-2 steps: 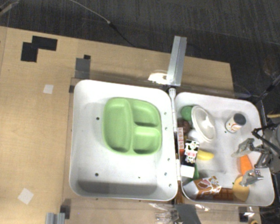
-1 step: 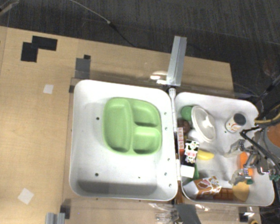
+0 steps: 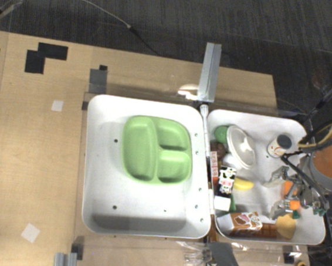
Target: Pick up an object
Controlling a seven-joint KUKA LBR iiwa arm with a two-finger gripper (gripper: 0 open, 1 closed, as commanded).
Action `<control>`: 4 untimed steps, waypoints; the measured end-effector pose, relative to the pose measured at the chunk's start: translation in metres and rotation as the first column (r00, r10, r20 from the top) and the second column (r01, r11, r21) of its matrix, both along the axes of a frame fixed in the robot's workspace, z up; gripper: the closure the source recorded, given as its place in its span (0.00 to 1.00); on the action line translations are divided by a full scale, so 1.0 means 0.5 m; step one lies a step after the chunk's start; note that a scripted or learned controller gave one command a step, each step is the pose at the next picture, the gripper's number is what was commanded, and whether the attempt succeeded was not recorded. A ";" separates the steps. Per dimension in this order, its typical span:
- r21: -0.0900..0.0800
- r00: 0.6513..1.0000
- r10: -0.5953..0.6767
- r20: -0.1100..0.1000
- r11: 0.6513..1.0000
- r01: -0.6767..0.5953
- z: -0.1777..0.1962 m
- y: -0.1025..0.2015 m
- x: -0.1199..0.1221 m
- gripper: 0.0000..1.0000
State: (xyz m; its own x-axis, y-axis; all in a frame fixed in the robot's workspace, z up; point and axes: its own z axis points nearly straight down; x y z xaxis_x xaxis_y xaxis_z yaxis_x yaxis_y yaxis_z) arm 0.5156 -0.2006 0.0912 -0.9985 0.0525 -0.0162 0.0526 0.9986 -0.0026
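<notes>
Down at the right side, the gripper [image 3: 292,196] hangs low over the right bin [image 3: 305,237], close to its near right corner. Whether it is open or closed cannot be told from up here, because a tangle of metal and orange fittings covers it.

Just beside it, against the bin's front wall, sits a tan lump [image 3: 286,226], the closest loose thing. Next along that wall lies a brown packet [image 3: 246,222].

Moving left, a yellow piece [image 3: 243,184] lies near the middle of the bin, right up against a small black-and-white box [image 3: 226,180]. A white block [image 3: 222,203] sits just in front of that box. A long red-brown packet [image 3: 213,164] runs along the left wall.

At the far end, a green item [image 3: 220,133] is tucked into the left corner beside a clear cup [image 3: 241,146] that is tipped on its side. A dark round thing [image 3: 284,140] sits further right, near the far wall.

Out from the gripper, the arm [image 3: 331,161] comes in from the right edge, showing its orange band.

Across the divide, the left bin [image 3: 100,170] holds a green divided tray [image 3: 155,149], well apart from the gripper. Both bins rest on the pale wooden bench [image 3: 27,162].
</notes>
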 end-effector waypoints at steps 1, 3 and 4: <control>0.002 0.992 -0.127 0.007 0.992 0.127 -0.001 -0.006 -0.042 0.00; 0.005 0.958 -0.288 0.002 0.958 0.288 0.000 -0.002 -0.021 0.00; 0.007 0.932 -0.361 0.007 0.932 0.361 -0.001 0.001 -0.043 0.00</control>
